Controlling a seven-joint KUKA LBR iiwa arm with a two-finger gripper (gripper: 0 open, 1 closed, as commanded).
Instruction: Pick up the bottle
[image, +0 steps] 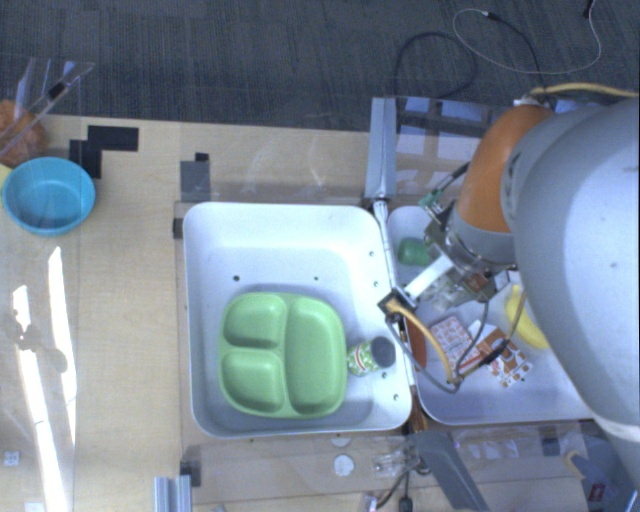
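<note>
Looking down from above, there is a pale wooden desk (120, 350) with two white bins on it, side by side. The left bin (280, 245) holds a big green plate (283, 353) with three parts. The bottle (366, 358) is in this left bin too. It is small and lies on its side, right next to the plate's right edge, and it looks like it touches the plate. Its grey cap (383, 351) points at the wall between the two bins.

The big grey arm (580, 250) comes in from the right and has an orange band (500, 170). It hangs over the right bin (500, 405) and hides a lot of it. The claw (455, 290) is low over the left side of the right bin, near the wall between the bins. It is close to the bottle but on the other side of that wall. I cannot tell if the claw is open or closed, and I see nothing held in it.

In the right bin there is a small green thing (412, 250) near the top, a yellow thing (522, 320) partly under the arm, and a little red and white packet (450, 335).

Far left on the desk sits a blue bowl (48, 195), well away from the bins.
</note>
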